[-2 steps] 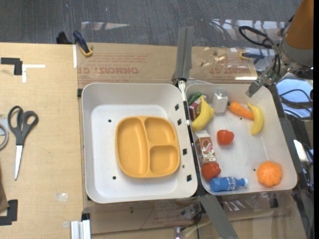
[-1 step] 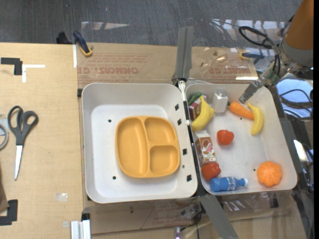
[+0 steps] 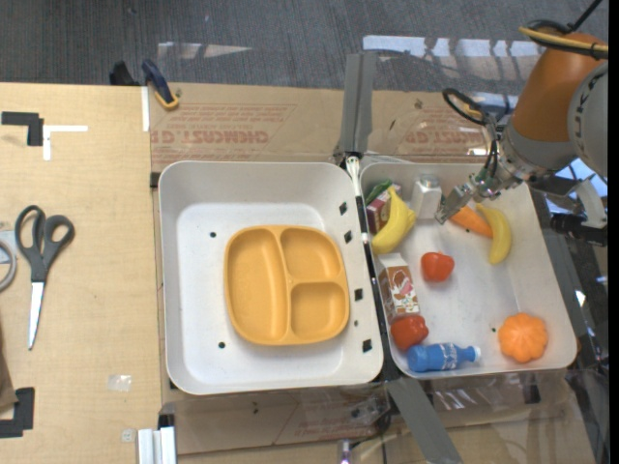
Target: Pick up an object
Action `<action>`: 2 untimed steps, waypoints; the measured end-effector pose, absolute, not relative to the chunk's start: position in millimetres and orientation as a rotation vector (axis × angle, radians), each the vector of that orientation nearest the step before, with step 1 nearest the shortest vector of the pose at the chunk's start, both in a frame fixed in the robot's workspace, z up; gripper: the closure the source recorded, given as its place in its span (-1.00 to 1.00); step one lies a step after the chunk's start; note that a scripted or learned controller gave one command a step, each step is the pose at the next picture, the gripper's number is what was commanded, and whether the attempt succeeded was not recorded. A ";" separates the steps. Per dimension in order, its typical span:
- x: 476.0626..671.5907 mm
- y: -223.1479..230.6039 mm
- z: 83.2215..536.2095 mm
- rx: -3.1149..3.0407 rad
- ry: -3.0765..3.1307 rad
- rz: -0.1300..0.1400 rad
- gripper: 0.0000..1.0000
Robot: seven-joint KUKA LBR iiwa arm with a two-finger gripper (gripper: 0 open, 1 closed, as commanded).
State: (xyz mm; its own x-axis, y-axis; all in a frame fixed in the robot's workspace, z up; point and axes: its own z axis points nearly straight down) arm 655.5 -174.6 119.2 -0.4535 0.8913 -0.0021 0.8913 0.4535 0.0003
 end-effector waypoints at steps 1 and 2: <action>651.8 -167.6 93.1 1.795 2.575 0.000 -1.00; 652.9 -167.8 104.1 1.788 2.575 -0.002 1.00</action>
State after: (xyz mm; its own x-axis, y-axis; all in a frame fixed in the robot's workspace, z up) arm 652.9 -167.8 104.1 -0.3494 0.9370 -0.0059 0.9370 0.3494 0.0029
